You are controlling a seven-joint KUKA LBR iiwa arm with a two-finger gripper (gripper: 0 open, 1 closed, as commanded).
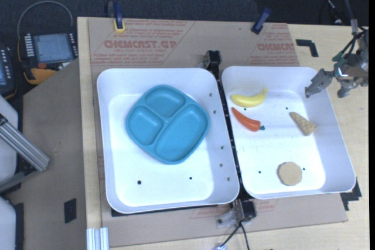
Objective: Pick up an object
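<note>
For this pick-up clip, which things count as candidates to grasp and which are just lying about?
Job:
gripper
banana
red pepper
cone
round cookie
right bin

Lying about:
blue divided plate
left bin
pendant

"CHEMCAST" printed on board (193, 38).

Tabletop (176, 44): brown board, red lettering. Two white bins side by side, left bin (111, 126), right bin (334, 143). Blue clamp (119, 16) and dark clamp (261, 20) at board's far edge. Handheld screen unit (51, 47) off board, left.
</note>
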